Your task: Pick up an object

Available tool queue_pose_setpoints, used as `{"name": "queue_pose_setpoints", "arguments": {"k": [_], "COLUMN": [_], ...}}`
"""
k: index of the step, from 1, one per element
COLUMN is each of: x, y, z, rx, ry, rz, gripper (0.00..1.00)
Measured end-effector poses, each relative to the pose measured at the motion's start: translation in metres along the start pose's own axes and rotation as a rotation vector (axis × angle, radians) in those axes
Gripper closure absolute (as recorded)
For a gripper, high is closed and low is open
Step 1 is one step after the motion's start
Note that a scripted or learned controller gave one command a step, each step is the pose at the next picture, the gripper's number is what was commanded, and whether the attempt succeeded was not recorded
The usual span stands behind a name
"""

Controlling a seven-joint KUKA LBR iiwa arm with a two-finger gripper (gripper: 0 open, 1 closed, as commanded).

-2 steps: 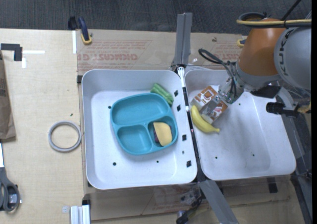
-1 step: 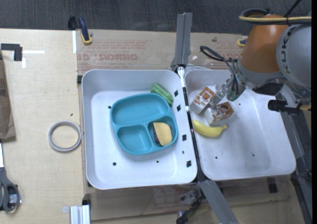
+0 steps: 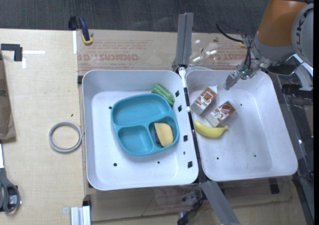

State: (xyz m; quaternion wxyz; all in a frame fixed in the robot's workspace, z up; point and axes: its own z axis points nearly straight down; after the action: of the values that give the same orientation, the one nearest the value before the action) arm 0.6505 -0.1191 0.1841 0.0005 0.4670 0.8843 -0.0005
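Your tool (image 3: 232, 80) hangs over the far edge of the right bin (image 3: 279, 119), up near its back wall, and nothing sits between its tips. Whether those tips are apart or together you cannot tell at this size and angle, so do not count on either.

The nearest things to pick lie just in front of it and toward the divider: a small carton (image 3: 205, 100), a second carton (image 3: 222, 113) beside it, and a banana (image 3: 211, 129) just below them, its tip close to or touching the second carton. The left bin (image 3: 94, 134) holds a blue tray (image 3: 134, 114) with a yellow piece (image 3: 164, 134) in one compartment and something green (image 3: 163, 94) at the tray's far rim.

To do this well, pick one carton, probably the first since it is closest, centre above it, line the tips across its narrow sides, and come straight down. Keep off the divider wall and avoid nudging its neighbour.

The carton faces are too small to read, the green thing is partly tucked behind the tray, and the arm (image 3: 284, 15) is cut off at the right
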Motion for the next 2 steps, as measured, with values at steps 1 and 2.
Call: {"name": "queue_pose_setpoints", "arguments": {"k": [1, 2], "x": [-0.0164, -0.0149], "y": [-0.0005, -0.0013], "z": [0.0732, 0.0761], "rx": [-0.004, -0.001], "ry": [-0.005, -0.001], "rz": [0.026, 0.026], "gripper": [1.0, 0.0]}}
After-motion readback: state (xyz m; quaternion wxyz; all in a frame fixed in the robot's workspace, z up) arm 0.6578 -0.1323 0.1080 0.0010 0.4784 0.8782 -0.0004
